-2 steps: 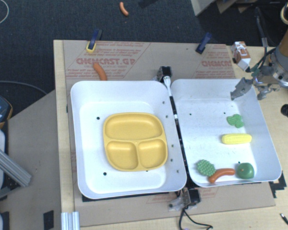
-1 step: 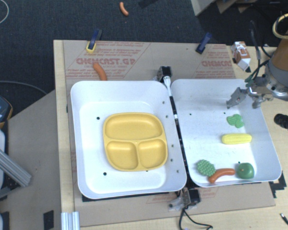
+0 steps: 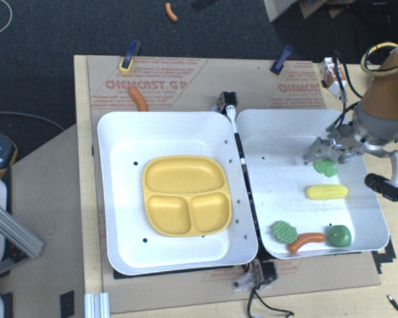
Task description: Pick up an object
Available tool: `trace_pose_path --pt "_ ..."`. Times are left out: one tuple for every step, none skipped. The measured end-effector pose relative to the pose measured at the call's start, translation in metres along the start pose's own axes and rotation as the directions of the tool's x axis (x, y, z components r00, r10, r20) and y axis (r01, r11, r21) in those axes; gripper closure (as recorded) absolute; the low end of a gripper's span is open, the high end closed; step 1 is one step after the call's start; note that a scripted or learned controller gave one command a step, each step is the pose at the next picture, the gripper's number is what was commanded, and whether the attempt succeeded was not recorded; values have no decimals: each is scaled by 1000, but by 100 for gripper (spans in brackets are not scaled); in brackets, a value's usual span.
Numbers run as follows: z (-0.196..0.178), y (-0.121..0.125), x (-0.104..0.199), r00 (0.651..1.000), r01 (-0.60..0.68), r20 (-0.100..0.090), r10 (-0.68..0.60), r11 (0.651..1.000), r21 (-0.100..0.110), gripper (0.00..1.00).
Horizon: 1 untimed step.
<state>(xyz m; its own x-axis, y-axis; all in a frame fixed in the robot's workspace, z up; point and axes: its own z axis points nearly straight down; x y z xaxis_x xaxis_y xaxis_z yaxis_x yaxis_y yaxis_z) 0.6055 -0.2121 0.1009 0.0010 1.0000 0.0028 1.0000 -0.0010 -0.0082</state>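
Right bin (image 3: 278, 134) | end effector (image 3: 326, 152) grip unclear, over green piece (image 3: 326, 168) | corn (image 3: 327, 192) near

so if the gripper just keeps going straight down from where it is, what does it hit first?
Most likely the small green toy lying right under the gripper in the right bin. Depth is hard to judge from this slanted view, so it could instead land on the bin floor beside it.

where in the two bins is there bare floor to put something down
Left bin: a bare ring of floor around the yellow divided plate, widest along its top. Right bin: its left half above the green bumpy toy is open. It is crowded at the right, by the gripper, corn cob, sausage and green ball.
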Motion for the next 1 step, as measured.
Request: trace_pose_path --pt "17 0 1 1000 2 -1 -2 1000 -4 0"
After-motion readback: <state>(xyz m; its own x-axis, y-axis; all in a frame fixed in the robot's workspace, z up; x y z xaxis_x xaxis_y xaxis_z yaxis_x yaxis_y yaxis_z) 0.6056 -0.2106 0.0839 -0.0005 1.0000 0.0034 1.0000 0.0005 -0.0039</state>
